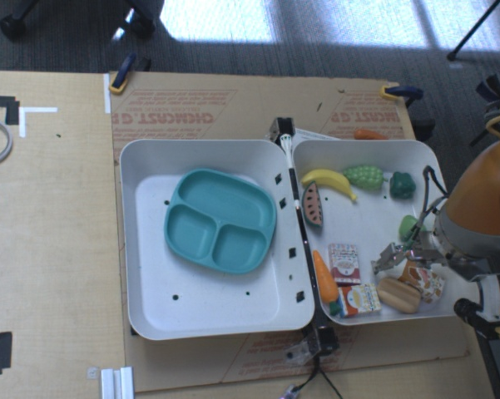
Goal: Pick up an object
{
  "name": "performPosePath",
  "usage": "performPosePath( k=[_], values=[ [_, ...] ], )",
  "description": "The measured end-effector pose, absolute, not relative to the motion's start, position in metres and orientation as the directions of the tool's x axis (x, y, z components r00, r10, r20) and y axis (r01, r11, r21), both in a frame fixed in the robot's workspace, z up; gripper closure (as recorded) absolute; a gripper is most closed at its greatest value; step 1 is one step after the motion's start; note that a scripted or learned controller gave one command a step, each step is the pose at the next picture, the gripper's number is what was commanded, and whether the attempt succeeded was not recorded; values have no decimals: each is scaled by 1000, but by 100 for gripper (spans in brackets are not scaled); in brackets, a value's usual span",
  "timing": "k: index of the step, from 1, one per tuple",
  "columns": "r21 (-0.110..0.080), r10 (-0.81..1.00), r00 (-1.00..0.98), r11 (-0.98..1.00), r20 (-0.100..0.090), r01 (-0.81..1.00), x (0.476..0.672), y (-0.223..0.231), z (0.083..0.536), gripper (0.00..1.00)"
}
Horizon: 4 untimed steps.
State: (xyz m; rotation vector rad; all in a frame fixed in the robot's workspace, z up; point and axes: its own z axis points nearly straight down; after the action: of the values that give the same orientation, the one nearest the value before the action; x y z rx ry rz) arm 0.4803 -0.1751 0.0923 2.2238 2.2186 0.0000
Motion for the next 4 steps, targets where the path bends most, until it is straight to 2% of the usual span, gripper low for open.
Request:
performPosePath(
  k=[1, 2, 3, 4],
  values=[
    [5, 1000, 5, -5, -3, 1000, 482, -176, 103, 100],
    [2, 1000, -4, 4, -2, 1000, 508, -195, 257, 100],
    [2, 1000, -5, 5, -3, 1000, 536, -222, 348, 100],
    [3, 1000, -10, 10, -5, 1000, 537, -222, 358, 100]
  ],
)
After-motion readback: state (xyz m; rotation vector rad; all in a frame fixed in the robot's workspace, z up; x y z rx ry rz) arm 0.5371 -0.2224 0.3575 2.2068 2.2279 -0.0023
